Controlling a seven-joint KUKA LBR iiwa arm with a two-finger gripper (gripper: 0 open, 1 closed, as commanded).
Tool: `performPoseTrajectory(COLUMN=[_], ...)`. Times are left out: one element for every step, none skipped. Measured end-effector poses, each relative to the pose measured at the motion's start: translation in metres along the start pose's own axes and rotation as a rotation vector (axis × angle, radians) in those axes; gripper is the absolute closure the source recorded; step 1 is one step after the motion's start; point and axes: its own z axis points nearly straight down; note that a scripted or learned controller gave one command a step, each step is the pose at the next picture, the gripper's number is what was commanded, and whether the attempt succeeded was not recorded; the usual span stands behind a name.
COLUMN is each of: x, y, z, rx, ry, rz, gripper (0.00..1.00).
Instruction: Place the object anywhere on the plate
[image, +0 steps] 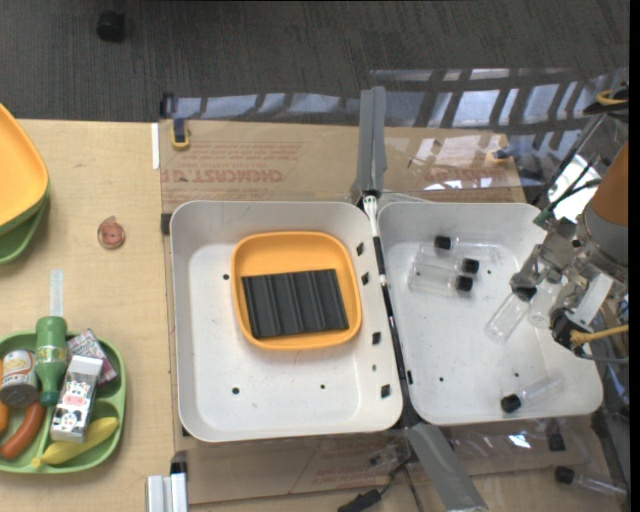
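Observation:
An orange plate (292, 249) lies in the left bin (200, 330), and a dark grey ridged slab (296, 303) rests on it. The right bin (440, 385) holds several clear vials with black caps: a small group (447, 268) near its back and one (528, 394) at its front edge. Another clear vial (504, 318) lies tilted at the bin's right side, right below my gripper (532, 285). The gripper hangs over the right bin's right side. Whether it touches that vial is unclear.
The arm's orange band (606, 200) and cables sit over the right bin's right edge. On the wooden table to the left are a green tray of toy food (60, 405), an orange bowl (18, 180) and a small pink piece (111, 234). Cardboard lies behind the bins.

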Motion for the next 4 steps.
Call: performPoseTrajectory(x=[-0.006, 0.012, 0.042, 0.042], y=[0.049, 0.081, 0.127, 0.131], z=[-0.039, -0.068, -0.078, -0.154], rx=[-0.002, -0.004, -0.003, -0.004], ry=[0.000, 0.000, 0.000, 0.000], rz=[-0.162, -0.387, -0.553, -0.656], gripper=[1.00, 1.00, 1.00, 1.00])
